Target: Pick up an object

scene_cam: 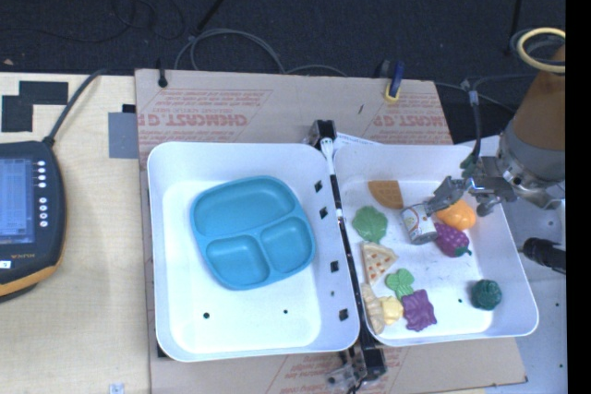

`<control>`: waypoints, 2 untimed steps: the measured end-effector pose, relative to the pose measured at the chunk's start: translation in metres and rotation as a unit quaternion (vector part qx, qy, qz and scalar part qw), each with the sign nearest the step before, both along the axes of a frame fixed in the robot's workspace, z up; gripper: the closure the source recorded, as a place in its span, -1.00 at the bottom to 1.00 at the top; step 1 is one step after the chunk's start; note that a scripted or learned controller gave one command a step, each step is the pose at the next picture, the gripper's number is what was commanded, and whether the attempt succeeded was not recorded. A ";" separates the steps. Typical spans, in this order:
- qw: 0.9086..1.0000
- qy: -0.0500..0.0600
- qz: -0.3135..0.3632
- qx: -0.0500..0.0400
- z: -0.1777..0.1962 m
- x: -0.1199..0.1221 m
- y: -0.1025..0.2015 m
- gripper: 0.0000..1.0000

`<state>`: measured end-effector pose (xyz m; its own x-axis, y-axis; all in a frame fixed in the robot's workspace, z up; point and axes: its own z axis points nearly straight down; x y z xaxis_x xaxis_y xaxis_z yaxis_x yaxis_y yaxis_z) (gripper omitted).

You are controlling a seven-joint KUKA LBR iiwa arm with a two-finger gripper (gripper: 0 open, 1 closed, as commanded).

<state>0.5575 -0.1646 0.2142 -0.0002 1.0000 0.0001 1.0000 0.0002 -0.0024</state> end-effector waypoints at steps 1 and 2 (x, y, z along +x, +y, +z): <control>1.000 0.001 0.001 0.000 -0.133 0.068 0.020 -1.00; 1.000 0.000 0.002 0.001 -0.127 0.087 0.084 -1.00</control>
